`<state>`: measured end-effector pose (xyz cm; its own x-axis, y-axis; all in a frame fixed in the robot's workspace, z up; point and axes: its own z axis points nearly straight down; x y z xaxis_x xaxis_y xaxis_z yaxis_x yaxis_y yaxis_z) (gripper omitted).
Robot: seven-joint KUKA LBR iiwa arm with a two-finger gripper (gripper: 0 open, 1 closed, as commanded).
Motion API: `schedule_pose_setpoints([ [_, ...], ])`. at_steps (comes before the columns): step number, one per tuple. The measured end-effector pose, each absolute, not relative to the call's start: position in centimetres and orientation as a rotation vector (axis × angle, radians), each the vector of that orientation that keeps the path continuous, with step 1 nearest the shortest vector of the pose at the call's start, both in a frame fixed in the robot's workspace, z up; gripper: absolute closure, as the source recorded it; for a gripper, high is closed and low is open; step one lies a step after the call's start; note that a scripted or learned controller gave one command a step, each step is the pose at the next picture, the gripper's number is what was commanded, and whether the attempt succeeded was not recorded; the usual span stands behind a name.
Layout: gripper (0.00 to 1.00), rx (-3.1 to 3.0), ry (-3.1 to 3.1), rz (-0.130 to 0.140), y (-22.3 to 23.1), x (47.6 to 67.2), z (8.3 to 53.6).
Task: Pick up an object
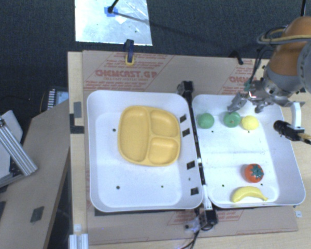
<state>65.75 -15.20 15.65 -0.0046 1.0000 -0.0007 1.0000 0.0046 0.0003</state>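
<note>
Two green balls, one (pixel 231 120) just below the gripper (pixel 248 104) and another (pixel 205 120) further left, are seen in the right bin (pixel 285 160), near its far edge. The fingers are spread wide, with nothing held. A yellow ball (pixel 250 122), a tomato (pixel 253 173) and a banana (pixel 249 194) are counted singly. One yellow divided plate (pixel 147 135) lies in the left bin (pixel 101 160).

Floor: dark carpet (pixel 207 14) around the bench.
Bench top: brown cardboard sheet (pixel 145 69) with red print.
On floor: shiny silver sheet (pixel 111 14) with blue tape.
Left edge: metal rail (pixel 8 144), slanted.
</note>
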Motion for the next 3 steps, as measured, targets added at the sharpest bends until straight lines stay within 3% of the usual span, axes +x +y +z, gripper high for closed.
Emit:
schedule_pose_setpoints([
  [2,0.0,2.213,2.229,0.0,-14.3,65.4,8.4],
  [3,1.0,2.209,2.228,0.005,-14.3,65.5,9.7],
])
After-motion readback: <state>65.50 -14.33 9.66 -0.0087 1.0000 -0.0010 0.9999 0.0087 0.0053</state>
